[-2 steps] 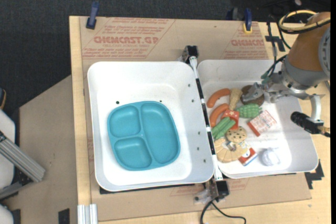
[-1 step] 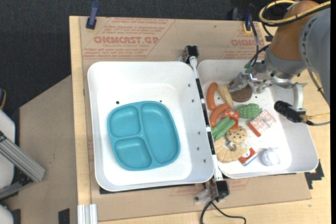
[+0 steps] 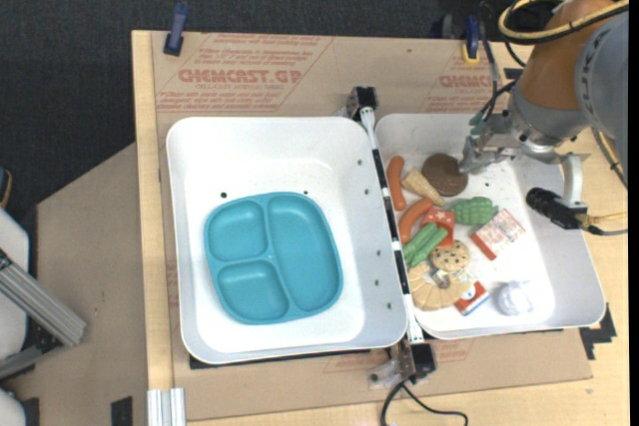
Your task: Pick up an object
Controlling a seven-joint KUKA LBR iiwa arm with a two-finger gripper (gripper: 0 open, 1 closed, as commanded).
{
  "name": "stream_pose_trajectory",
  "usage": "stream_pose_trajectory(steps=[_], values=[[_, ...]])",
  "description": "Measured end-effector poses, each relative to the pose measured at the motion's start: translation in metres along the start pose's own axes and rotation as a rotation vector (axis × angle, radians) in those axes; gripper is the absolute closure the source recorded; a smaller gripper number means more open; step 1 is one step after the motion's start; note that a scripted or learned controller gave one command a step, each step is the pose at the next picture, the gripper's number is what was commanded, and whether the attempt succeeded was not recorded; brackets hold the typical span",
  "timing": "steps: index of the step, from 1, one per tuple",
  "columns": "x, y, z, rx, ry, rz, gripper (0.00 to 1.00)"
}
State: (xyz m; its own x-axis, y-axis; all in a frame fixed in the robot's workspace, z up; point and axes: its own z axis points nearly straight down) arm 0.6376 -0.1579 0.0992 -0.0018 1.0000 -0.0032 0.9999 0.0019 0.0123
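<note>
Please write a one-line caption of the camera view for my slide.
The gripper hovers by a brown patty among toy foods in the right bin; a teal tray lies in the left bin.

Two white bins side by side. L bin point(image 3: 190, 155): teal divided tray point(image 3: 273, 256). R bin point(image 3: 569, 299): toy food pile, incl. brown patty point(image 3: 444, 173). Gripper point(image 3: 469, 158) low over R bin, just beside patty.

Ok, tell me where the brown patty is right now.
The brown patty lies in the right bin, near its far edge, between the hot dog and the gripper, above the cheese wedge.
</note>
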Motion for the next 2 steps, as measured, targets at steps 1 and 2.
stream_pose_trajectory(steps=[1, 2], values=[[0.0183, -0.0609, 0.015, 0.02, 0.006, 0.004, 1.0], [0.0174, -0.0581, 0.0139, 0.014, 0.004, 0.003, 0.0]])
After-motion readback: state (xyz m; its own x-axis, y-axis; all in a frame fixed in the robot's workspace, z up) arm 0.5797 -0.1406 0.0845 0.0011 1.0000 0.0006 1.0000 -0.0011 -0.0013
